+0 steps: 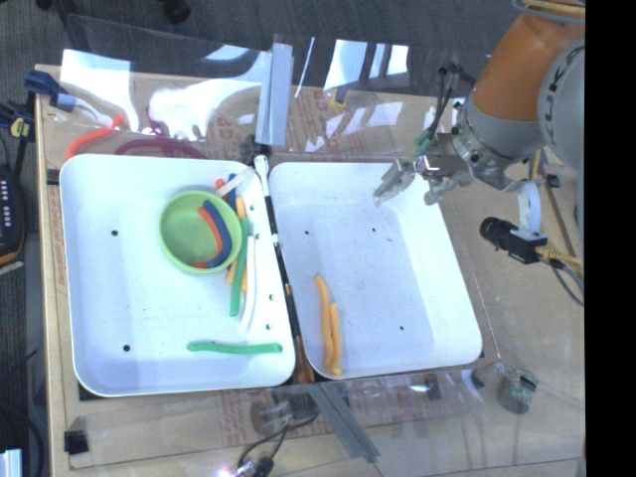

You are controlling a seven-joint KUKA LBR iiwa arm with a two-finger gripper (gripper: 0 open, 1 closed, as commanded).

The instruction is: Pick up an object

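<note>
My gripper (pixel 409 185) hangs over the far right corner of the right bin (pixel 437 266), its two fingers spread apart with nothing between them. In that bin, two thin orange sticks (pixel 329 326) lie near the front left wall, well below and left of the gripper. The left bin (pixel 99 296) holds a green bowl (pixel 199 231) with red and blue curved pieces inside. Several coloured sticks (pixel 241 256) lie beside the bowl along the bin's right wall. A green stick (pixel 235 347) lies flat near the front of the left bin.
The divider (pixel 273 246) between the bins runs down the middle. A red and purple ring (pixel 149 147) sits behind the left bin. A black cable connector (pixel 509 238) hangs off the arm at the right. A metal bar (pixel 274 92) stands at the back.
</note>
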